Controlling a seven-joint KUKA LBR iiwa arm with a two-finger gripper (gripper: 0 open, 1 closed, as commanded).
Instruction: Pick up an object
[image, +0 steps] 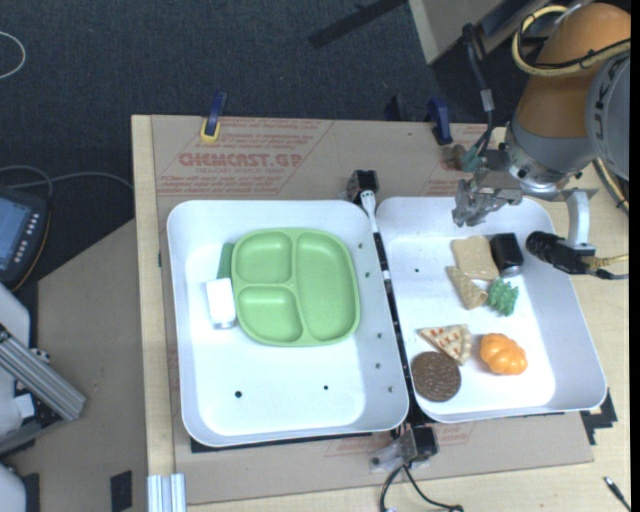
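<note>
My gripper (468, 213) hangs over the back of the right bin (575, 345), just behind a tan bread slice (472, 256). I see nothing held in it. In front of the bread lie a smaller tan piece (467, 288) and a green broccoli floret (502, 296). A small black block (506, 250) sits just right of the bread. Nearer the front are a triangular sandwich piece (446, 340), a round brown cookie (436, 376) and an orange pumpkin (502, 354).
The left bin (290, 400) holds a green divided plate (296, 285) with a white block (220, 302) at its left side. A ridge where the two bins meet (385, 300) runs between them. The arm comes in from the upper right.
</note>
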